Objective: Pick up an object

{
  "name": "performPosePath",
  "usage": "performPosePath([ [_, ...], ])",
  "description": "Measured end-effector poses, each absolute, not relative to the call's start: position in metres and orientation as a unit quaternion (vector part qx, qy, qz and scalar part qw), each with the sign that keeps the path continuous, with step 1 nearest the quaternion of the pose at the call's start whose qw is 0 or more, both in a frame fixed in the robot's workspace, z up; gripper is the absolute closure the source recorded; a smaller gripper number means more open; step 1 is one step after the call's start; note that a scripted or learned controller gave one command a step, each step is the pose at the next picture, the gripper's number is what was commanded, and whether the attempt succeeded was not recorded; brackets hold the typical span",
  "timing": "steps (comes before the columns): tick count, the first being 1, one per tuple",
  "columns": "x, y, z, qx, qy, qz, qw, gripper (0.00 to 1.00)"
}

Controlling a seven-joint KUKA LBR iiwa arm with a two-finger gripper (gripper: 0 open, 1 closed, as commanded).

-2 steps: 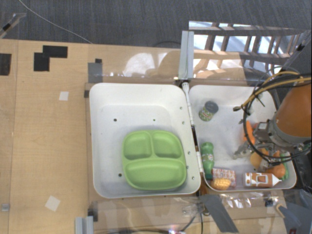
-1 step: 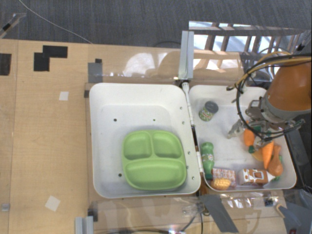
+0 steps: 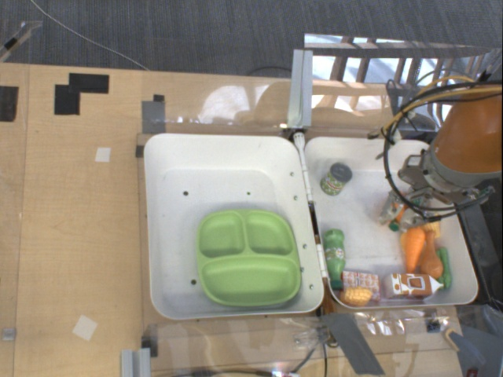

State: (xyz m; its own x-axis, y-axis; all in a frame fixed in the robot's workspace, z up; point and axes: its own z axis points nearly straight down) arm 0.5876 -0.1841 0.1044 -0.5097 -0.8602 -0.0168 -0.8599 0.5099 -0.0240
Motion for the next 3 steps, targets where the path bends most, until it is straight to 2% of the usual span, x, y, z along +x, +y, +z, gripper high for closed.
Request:
performPosePath([
  [1,0.621,-0.144,0.247,-0.497,0.868,-0.0062,0.009,1.0],
  [2,0.666,-0.122,0.283,-0.45,0.893,-0.0022,0.007,1.0],
  [3,0.63,-0.069,0.235,-0.436,0.9,0.0012,0.003,1.0],
])
